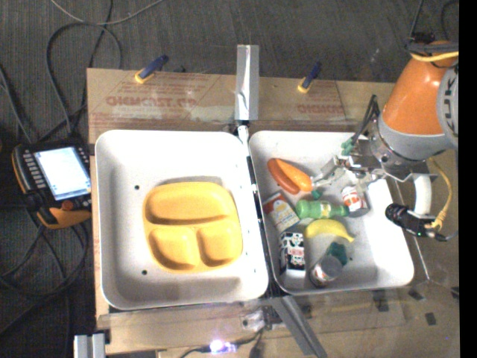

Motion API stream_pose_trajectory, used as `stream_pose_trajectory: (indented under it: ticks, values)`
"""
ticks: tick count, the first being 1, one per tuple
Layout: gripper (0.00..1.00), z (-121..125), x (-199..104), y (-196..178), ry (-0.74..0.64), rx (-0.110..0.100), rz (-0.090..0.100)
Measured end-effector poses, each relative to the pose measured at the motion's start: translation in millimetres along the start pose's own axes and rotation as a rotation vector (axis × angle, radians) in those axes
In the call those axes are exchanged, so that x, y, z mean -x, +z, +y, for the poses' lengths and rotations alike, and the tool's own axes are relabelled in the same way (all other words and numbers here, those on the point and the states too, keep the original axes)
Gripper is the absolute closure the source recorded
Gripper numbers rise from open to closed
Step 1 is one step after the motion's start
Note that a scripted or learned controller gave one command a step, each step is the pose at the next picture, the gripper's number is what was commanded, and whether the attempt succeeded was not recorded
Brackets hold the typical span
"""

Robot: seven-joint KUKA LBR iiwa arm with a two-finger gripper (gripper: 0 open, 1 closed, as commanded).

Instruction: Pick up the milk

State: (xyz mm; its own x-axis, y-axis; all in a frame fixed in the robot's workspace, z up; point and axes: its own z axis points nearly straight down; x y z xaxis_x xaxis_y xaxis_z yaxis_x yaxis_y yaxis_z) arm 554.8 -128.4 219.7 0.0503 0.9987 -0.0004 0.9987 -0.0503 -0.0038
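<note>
Milk [294,253] stands in right bin [395,271] by divider wall, cow-spotted carton, upright. Small box [280,212] just behind milk, banana [330,230] and tipped can [326,269] beside it. Risk, I judge: tight clutter, my fingers nudge neighbours, carton tips or slips. My pincer [339,166] hovers well beyond milk, past green bottle [320,209], near carrot [290,175]. Jaws spread, holding nothing. Arm reaches in over bin's far side.

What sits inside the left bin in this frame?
The left bin holds a yellow divided tray, lying flat near its middle with three compartments facing up. Whatever lies beneath the tray is covered and can't be judged.
</note>
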Motion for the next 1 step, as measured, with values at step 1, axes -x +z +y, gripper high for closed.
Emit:
stream_pose_trajectory:
  ticks: [1]
  values:
    - [0.00,-30.8,27.2,101.6,0.081,-0.001,0.001]
